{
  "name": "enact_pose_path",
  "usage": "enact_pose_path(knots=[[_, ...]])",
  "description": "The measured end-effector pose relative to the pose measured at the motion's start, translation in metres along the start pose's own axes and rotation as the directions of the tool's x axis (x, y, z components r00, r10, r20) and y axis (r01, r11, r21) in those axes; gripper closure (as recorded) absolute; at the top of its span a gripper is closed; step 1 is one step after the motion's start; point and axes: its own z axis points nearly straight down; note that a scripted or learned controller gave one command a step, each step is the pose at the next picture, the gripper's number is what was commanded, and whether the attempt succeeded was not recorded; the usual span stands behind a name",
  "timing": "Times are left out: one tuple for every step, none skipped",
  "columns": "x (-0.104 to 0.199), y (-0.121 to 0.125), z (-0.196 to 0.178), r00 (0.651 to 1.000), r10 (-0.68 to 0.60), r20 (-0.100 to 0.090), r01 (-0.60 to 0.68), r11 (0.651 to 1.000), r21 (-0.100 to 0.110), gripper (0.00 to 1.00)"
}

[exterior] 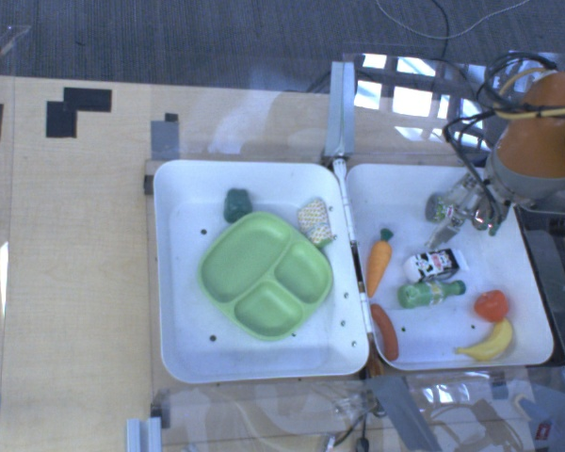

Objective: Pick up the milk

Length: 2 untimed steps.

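Note:
The milk (434, 265) is a small white carton with black cow patches. It lies on its side in the middle of the right bin (537, 281). My gripper (449, 230) hangs just above and behind it, reaching in from the right under the orange band. It is open and nothing sits between its fingers. One thin finger (442, 240) points down toward the carton's top edge.
A green bottle (431, 294) lies right in front of the milk, almost touching it. A carrot (378, 264), a sausage (385, 332), a tomato (491, 304) and a banana (487, 343) share that bin. The left bin (174, 281) holds a green divided plate (266, 274).

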Motion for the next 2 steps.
enact_pose_path(knots=[[-0.006, -0.014, 0.009, 0.951, -0.309, -0.002, 0.309, 0.951, 0.002, 0.0], [0.04, -0.034, 0.027, 0.843, -0.537, -0.042, 0.537, 0.844, -0.008, 0.0]])
